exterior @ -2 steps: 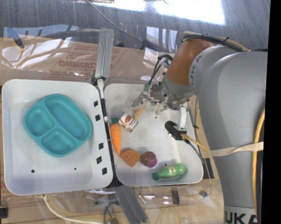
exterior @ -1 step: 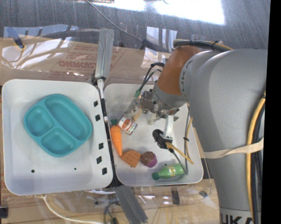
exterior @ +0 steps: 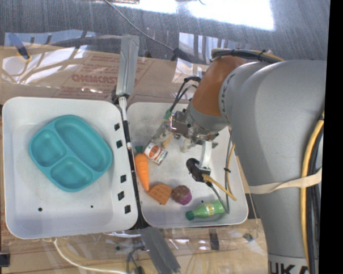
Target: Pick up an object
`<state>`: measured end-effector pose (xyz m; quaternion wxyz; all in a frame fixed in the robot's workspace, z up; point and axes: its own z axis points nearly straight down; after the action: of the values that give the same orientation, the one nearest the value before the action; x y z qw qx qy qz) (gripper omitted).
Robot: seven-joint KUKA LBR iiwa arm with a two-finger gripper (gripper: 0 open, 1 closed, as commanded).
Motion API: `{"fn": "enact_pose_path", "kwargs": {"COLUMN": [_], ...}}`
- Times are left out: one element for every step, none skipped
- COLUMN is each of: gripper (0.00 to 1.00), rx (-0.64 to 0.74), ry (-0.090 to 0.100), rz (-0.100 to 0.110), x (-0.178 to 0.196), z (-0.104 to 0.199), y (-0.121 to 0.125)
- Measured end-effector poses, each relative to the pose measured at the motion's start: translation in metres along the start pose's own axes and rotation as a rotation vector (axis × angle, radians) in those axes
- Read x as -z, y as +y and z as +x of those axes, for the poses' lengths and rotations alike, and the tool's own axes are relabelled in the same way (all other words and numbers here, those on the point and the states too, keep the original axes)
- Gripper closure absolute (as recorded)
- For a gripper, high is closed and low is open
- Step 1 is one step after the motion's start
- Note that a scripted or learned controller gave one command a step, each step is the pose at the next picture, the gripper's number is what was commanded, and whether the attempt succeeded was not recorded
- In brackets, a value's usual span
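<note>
Grey-armed end effector (exterior: 178,141) is hovering over the small can (exterior: 155,153), its opening impossible to judge; lowering squarely would help.

Small can (exterior: 155,153), tipped beside orange carrot (exterior: 141,170)

A divided plate (exterior: 71,152) is lying in the left bin (exterior: 20,212). In the right bin (exterior: 236,213), a can (exterior: 155,153) is sitting above a carrot (exterior: 141,170); a waffle (exterior: 160,193), a round fruit (exterior: 181,194) and a bottle (exterior: 206,210) are lining the lower frame edge.
</note>
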<state>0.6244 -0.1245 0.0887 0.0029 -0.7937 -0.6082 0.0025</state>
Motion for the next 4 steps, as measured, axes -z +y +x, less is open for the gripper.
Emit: {"fn": "enact_pose_path", "kwargs": {"gripper": [0.0,0.0,0.0,0.0], "rx": [0.0,0.0,0.0,0.0], "ry": [0.0,0.0,0.0,0.0], "rz": [0.0,0.0,0.0,0.0], "x": [0.0,0.0,0.0,0.0], "z": [0.0,0.0,0.0,0.0], "y": [0.0,0.0,0.0,0.0]}}
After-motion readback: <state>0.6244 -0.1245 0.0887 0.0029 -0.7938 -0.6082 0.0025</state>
